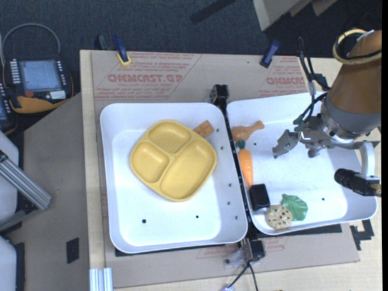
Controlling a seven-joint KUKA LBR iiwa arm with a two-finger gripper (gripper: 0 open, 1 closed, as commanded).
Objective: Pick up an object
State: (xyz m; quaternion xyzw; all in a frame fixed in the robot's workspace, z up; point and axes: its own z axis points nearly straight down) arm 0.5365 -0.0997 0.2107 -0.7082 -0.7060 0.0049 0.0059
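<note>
We took the smooth orange plastic carrot (245,167) as the likeliest thing to pick: a tapered toy with a green tip at its upper end, lying flat in the right shallow white bin (339,214) against its left wall. Its long axis ran roughly up and down the view, the green end away from the camera and the narrow end toward it. Just above it lay a tan plastic drumstick-shaped toy (247,130), and below it a small black block (259,196), a round speckled cookie-like piece (279,216) and a green leafy toy (296,205). The grey two-finger gripper (298,144) hung over the same bin, well to the right of the carrot and a little above it in the view, and apart from it; its fingers were spread open, and we saw nothing between them. In the left shallow white bin (121,217) sat a yellow divided plastic plate (173,160), with a small brown block (204,128) at its upper right edge.
</note>
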